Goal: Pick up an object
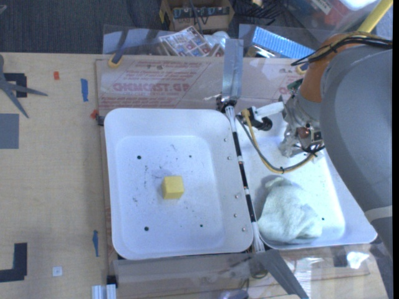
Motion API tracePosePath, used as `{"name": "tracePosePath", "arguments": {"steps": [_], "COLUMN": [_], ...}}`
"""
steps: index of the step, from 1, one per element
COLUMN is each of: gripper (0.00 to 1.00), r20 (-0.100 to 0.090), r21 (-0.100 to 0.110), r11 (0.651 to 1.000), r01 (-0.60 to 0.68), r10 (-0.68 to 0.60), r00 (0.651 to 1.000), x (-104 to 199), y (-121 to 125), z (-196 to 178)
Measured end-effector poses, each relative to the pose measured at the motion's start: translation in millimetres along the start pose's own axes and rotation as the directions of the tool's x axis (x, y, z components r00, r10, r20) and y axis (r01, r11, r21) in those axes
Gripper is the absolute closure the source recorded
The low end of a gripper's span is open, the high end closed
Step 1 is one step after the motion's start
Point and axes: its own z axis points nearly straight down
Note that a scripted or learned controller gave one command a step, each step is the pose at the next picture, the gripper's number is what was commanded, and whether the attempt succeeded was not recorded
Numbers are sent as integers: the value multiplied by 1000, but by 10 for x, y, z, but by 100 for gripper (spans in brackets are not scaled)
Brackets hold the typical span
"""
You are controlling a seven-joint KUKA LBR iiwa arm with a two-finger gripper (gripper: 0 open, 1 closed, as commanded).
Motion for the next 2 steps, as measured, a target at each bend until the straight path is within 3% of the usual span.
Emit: {"name": "tracePosePath", "arguments": {"steps": [1, 2], "gripper": [100, 100], "r20": [1, 6], "r21": [-1, 2], "r11": [1000, 1000], "r01": [24, 6], "r10": [-24, -6], "r00": [1000, 1000], "x": [-1066, -566], "y": [180, -750], "z": [-10, -956]}}
